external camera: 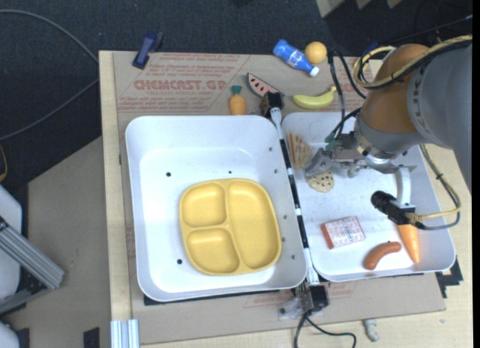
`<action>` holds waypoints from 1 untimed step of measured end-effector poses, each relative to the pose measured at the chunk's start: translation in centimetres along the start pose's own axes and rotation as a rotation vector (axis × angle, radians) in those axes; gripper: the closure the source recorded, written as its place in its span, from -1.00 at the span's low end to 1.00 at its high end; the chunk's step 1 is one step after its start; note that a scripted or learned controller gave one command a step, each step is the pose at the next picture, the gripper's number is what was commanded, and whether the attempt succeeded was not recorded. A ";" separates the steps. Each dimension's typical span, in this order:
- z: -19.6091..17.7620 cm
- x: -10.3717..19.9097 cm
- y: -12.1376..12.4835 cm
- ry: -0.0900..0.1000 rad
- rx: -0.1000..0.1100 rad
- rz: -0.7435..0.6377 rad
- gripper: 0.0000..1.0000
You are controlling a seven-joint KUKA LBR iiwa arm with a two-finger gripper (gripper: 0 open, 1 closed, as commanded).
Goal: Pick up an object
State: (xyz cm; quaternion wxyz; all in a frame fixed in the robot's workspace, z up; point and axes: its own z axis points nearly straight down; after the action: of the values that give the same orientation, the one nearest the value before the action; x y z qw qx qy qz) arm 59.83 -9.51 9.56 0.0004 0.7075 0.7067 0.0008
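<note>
Dark carpet floor (67,76) surrounds the tan cardboard-topped bench (187,80).

Yellow divided plate (229,226) in left bin (150,144); pincer (324,160) above cookie (323,182)

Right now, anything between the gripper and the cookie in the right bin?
Nothing visible. The gripper hangs just above the cookie in the right bin, with bare white floor around it. The waffle-patterned piece lies beside it toward the divider, the red-and-white packet further down.
</note>
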 end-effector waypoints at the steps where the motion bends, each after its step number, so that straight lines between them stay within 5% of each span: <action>1: 1.1 -0.5 0.1 0.000 0.003 -0.001 -1.00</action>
State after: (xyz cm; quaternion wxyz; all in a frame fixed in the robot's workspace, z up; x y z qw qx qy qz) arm 59.88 -9.96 8.43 -0.0008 0.7073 0.7069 -0.0003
